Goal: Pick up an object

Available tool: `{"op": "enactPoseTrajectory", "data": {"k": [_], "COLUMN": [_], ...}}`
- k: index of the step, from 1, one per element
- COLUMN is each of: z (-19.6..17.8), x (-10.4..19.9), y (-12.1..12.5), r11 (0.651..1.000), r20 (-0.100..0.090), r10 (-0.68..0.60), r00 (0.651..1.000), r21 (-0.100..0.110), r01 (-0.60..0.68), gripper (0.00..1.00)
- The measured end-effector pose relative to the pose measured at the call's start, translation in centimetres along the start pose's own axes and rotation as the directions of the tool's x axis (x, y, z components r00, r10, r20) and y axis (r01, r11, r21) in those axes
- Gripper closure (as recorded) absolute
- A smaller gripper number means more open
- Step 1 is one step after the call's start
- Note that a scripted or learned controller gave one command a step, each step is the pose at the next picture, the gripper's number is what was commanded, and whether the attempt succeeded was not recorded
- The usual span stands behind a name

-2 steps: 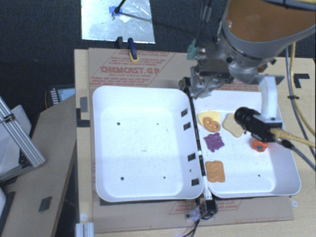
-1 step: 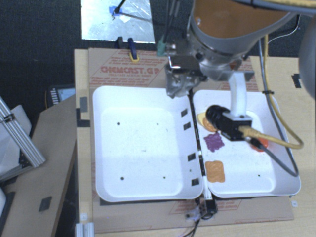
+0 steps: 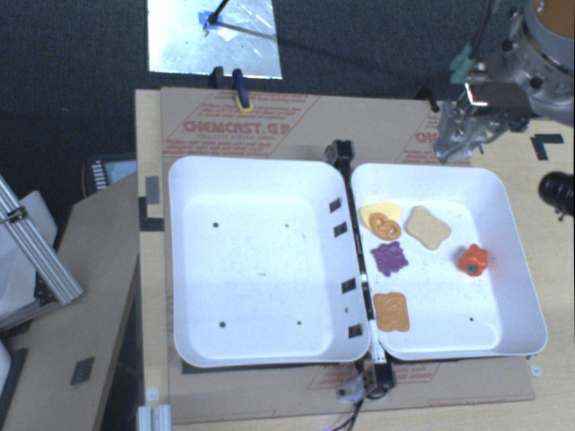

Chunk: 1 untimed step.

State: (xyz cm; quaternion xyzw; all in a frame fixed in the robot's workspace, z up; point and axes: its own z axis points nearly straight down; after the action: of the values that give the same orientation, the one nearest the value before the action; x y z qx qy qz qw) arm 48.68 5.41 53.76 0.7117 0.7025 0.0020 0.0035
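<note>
The right bin holds several small food toys. A yellow piece with an orange pretzel lies near its left wall. Beside it rests a tan bread slice, and a red-orange pepper sits further right. A purple cluster and an orange-brown waffle lie lower along the left wall. My gripper hangs above the bin's far rim, up and to the right of the bread slice, with nothing seen in it.
The left bin adjoins the right one along a black clipped divider. A silver sheet lies beyond the bench. A blue and yellow clamp stands at the cardboard's far edge. Cables trail at the upper right.
</note>
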Motion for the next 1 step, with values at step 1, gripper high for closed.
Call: {"op": "enactPoseTrajectory", "data": {"k": [1], "z": [19.40], "x": [3.77], "y": [-0.38], "r11": [1.000], "r20": [0.000], "r10": [-0.016], "r00": [1.000], "r21": [0.022], "r01": [0.016], "gripper": [1.00]}}
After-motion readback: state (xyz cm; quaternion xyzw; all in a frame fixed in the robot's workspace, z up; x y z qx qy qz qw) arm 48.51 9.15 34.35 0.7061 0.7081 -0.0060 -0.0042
